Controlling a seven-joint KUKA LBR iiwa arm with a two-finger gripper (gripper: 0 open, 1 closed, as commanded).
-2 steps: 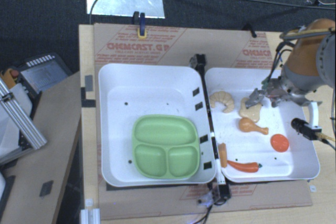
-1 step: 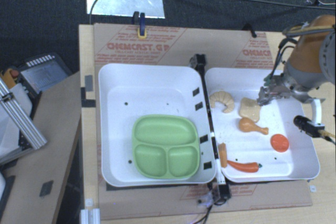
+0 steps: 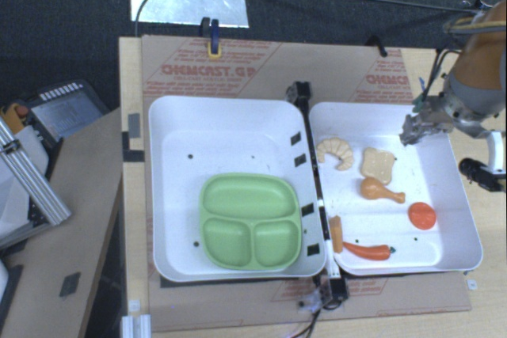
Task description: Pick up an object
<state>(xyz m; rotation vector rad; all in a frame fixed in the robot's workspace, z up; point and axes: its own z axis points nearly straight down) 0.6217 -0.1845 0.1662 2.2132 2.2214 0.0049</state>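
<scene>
The right bin [image 3: 444,170] holds several toy foods: a pale croissant [image 3: 337,151], a slice of bread [image 3: 378,164], a tan drumstick [image 3: 380,190], a red-orange tomato [image 3: 422,215], a red chili pepper [image 3: 367,251] and a small orange carrot [image 3: 336,234] by the divider. My gripper [image 3: 413,130] hangs over the bin's back right part, right of and behind the bread, with nothing seen in it. Its fingertips are too small and dark to make out.
The left bin [image 3: 182,138] bears a green three-compartment plate [image 3: 251,219] at its front. A black clip [image 3: 300,93] sits where the bins meet at the back. Cardboard [image 3: 261,67] lies under both bins. Cables cross the dark floor behind.
</scene>
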